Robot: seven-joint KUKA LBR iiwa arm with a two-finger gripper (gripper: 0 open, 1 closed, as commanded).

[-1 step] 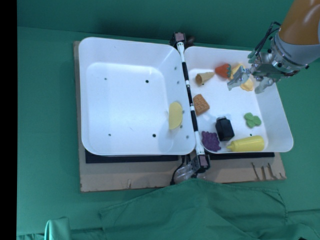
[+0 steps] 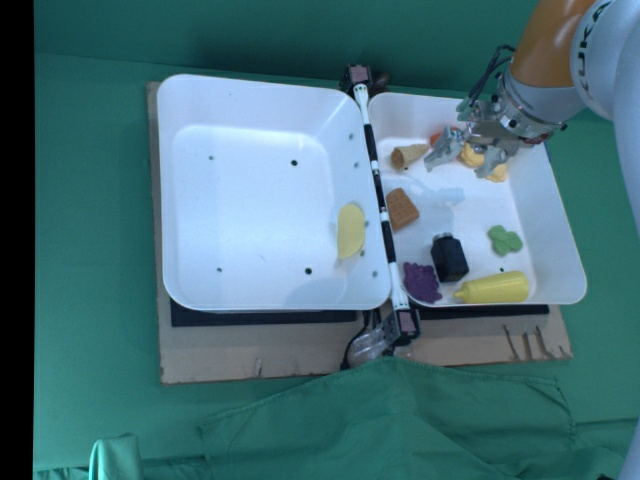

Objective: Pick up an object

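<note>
Camera view: gripper (image 2: 470,155) over right bin (image 2: 560,258), near ice-cream cone (image 2: 408,155); finger spread and hold impossible to tell.

Yellow toy piece (image 2: 473,156) under the pincer (image 2: 466,154), near the right bin's (image 2: 560,223) far edge

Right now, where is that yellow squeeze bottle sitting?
The yellow bottle lies on its side in the right bin, along its near edge, with the purple grapes and the black bottle to its left.
</note>
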